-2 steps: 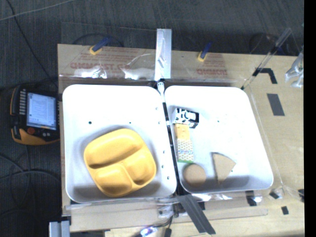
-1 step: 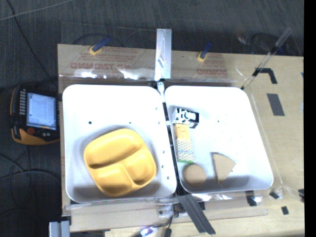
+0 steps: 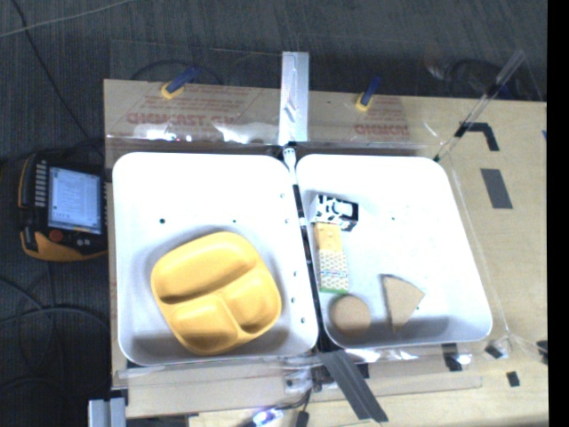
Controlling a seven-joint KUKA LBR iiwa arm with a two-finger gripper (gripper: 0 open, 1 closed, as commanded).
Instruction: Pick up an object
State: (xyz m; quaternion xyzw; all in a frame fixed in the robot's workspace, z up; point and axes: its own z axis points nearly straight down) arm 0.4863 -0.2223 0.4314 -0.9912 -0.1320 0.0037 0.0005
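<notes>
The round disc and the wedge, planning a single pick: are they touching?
Apart. The camera view shows bare white bin floor between the disc and the wedge.

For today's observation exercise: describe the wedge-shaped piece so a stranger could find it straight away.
Start at the right-hand white bin, then look to its near edge. The brown wedge lies there, right of a brown round disc and a long patterned packet. It alone has straight sides meeting at a point.

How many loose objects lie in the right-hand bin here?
4: a black-and-white item near its upper left, a long patterned box below it, a round brown piece and a brown wedge at the front.
</notes>
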